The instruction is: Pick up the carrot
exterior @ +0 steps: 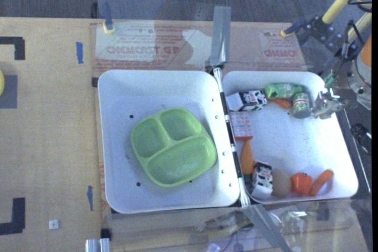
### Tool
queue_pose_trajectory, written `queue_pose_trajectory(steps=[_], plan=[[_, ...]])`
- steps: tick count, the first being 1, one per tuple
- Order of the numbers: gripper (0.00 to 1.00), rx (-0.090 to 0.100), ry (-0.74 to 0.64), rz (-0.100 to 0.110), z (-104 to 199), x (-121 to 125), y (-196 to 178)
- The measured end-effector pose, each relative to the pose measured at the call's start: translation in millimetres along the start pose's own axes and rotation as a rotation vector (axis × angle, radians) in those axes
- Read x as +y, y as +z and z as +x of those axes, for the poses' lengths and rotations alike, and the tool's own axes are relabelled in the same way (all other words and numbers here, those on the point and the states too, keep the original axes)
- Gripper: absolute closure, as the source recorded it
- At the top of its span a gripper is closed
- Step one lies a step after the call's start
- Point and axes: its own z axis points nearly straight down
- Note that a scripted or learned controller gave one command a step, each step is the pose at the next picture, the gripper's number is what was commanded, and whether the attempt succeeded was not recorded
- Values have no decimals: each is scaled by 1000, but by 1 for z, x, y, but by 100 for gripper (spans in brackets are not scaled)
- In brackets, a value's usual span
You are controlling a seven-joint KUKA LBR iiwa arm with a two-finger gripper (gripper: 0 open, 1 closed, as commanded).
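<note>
The camera view shows 2 white bins on the bench. The left bin (112, 127) holds a green divided plate (172, 146). In the right bin (345, 144), the carrot (322, 180) lies at the near right corner, touching a red-orange toy (301, 183). The pincer (328, 102) sits over the bin's far right edge; its opening cannot be told. A sound approach would bring it toward the carrot's free right end, straddling its width, clear of the neighbour and wall.
</note>
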Motion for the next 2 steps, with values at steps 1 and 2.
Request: queue_pose_trajectory(steps=[1,2], plan=[[100,1,46,3,-3,-18,-13],[100,0,515,4,65,-6,1]])
